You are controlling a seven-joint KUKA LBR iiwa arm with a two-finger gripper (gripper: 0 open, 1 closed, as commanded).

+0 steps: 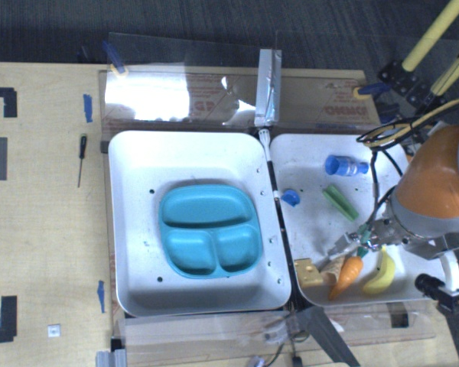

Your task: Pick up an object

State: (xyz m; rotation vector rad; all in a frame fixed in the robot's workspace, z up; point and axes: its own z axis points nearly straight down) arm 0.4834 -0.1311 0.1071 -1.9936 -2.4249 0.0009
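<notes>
While hovering low in the right bin [306, 155], the gripper [361, 241] is nearing the carrot [346, 275]; its grasp state is unclear, nothing lifted.

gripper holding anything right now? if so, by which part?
Cannot be told. The gripper sits low in the right bin, just above the carrot and beside the banana; no object shows between the jaws.

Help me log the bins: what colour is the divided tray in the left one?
Light blue tray, seen in the camera view.
</notes>
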